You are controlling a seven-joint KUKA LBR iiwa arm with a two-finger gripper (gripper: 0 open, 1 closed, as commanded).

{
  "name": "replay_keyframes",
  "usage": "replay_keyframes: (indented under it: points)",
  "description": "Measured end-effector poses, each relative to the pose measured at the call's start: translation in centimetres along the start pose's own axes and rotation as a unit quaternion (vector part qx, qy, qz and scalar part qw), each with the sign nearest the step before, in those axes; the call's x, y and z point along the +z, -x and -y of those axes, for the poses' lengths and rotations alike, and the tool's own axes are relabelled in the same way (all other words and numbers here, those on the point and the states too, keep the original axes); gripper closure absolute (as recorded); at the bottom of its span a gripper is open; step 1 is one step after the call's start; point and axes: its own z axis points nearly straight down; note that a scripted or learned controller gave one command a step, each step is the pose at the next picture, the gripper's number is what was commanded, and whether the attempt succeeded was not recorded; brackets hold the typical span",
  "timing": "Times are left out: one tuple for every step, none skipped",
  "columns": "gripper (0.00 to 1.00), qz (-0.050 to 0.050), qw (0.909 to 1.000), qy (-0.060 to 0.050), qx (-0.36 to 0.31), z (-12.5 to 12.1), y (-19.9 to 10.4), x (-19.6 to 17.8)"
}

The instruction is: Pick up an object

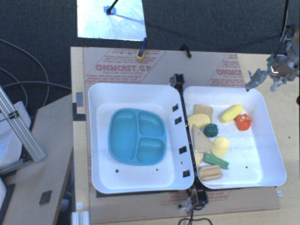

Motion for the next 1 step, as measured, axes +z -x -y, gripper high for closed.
replay_keyframes:
  points:
    - [0.00,0.000,1.0000,0.001,-0.001,-0.20,-1.14,15.96]
